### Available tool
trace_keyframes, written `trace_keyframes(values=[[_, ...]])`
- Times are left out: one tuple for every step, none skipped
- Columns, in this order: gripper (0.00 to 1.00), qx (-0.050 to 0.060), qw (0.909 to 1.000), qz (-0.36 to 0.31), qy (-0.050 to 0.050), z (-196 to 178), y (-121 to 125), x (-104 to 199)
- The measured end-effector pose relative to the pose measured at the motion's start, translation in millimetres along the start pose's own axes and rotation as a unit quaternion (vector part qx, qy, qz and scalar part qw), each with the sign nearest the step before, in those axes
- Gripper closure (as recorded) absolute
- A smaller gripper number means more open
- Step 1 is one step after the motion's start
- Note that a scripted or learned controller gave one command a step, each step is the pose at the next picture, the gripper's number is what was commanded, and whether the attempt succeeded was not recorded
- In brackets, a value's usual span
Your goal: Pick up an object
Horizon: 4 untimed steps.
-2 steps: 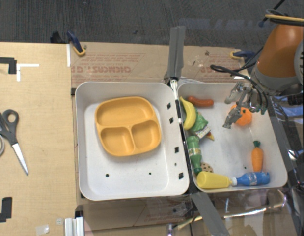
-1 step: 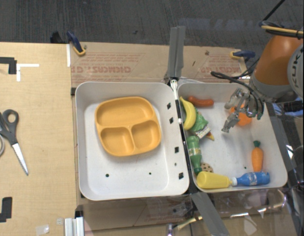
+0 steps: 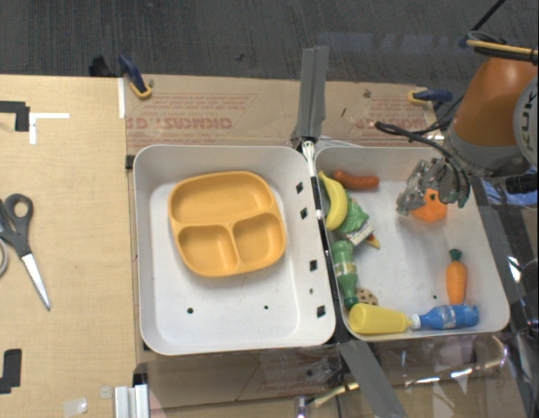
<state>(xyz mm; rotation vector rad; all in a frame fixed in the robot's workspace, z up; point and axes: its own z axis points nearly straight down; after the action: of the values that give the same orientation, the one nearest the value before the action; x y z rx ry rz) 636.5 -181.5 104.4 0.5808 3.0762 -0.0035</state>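
In the right-hand white bin (image 3: 491,242), near its far right corner, the gripper (image 3: 430,194) reaches down with a small orange object (image 3: 430,209) caught between its fingers. A toy carrot (image 3: 456,279), yellow bottle (image 3: 378,320), blue bottle (image 3: 449,317) and banana (image 3: 336,200) lie elsewhere in that bin. The left bin (image 3: 151,233) holds a yellow divided plate (image 3: 227,223)

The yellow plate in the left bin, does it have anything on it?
Empty. The yellow plate lies flat in the left bin, and all three of its compartments show bare yellow.
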Motion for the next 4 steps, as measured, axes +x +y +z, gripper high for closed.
trace_keyframes(values=[[1.0, 0.001, 0.9899, 0.142, 0.003, -151, 48, 37], [1.0, 0.0, 0.9972, 0.074, 0.006, -12, 46, 93], [1.0, -0.001, 0.9681, 0.251, 0.0, 4, 59, 77], [1.0, 0.002, 0.955, 0.297, 0.005, -89, 199, 88]])
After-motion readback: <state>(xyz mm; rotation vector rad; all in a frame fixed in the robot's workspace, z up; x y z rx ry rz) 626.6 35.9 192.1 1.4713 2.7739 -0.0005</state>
